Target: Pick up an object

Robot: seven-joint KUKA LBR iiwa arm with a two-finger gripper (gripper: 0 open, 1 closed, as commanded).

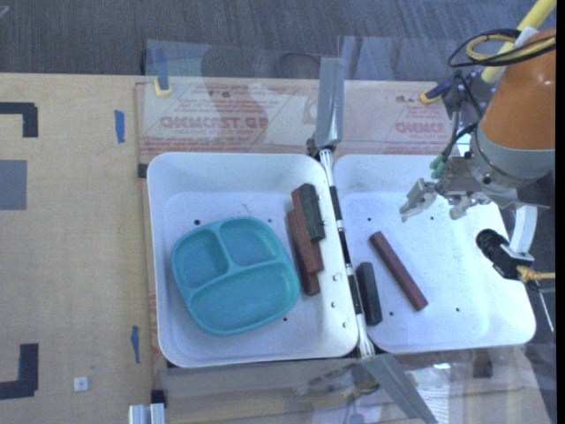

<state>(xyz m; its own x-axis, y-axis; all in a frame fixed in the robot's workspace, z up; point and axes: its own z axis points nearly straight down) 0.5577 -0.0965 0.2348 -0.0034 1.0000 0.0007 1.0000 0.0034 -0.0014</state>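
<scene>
Gripper [434, 195] fingers are spread wide with nothing between them. Brown stick [397, 270] lies just left and nearer, slanting from far-left to near-right.

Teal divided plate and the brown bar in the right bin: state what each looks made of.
Teal divided plate: probably moulded plastic, going by its uniform colour, soft sheen and rounded compartment ridges.

Brown bar: likely wood or a wood-coloured block, matte reddish-brown with straight edges; the view is too coarse to show grain, so painted plastic is possible.
</scene>
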